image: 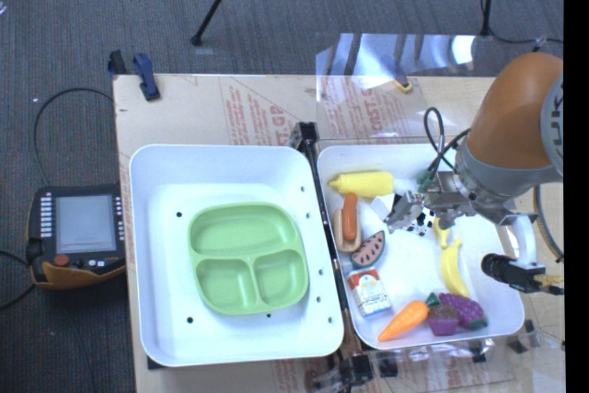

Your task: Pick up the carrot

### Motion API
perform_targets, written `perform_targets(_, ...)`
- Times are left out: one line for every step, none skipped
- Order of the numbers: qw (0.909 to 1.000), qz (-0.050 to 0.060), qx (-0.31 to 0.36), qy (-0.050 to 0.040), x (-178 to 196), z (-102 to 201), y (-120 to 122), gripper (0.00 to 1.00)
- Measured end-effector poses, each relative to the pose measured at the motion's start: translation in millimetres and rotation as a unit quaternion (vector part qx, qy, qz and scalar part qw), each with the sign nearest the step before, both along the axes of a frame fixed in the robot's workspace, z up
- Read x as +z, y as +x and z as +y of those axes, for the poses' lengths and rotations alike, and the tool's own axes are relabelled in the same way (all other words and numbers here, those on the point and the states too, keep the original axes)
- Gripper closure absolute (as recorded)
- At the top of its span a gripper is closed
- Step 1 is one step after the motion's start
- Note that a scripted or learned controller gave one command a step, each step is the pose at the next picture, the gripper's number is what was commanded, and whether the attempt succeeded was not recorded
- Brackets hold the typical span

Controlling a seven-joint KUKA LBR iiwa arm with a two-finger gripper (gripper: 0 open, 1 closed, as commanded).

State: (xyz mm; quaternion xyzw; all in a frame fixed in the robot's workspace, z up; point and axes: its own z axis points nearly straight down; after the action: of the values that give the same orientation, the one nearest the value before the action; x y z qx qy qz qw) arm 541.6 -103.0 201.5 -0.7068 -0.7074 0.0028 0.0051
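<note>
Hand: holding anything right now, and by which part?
Nothing seen held. The hand hangs over the middle of the right bin; the carrot lies apart from it at the bin's near edge, beside the grapes.

The claw (411, 212) hangs mid-right of the frame over the right bin (512, 313). The carrot (404, 321) lies at lower right beside purple grapes (463, 308); a green tray (248, 256) fills the left bin (147, 198).
</note>
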Motion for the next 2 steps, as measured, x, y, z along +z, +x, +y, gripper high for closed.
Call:
perform_targets(0.9927,0.001,0.120,0.0025,-88,-48,-58,0.00)
perform_targets(0.9663,-0.001,0.257,0.0040,-118,-35,-67,0.00)
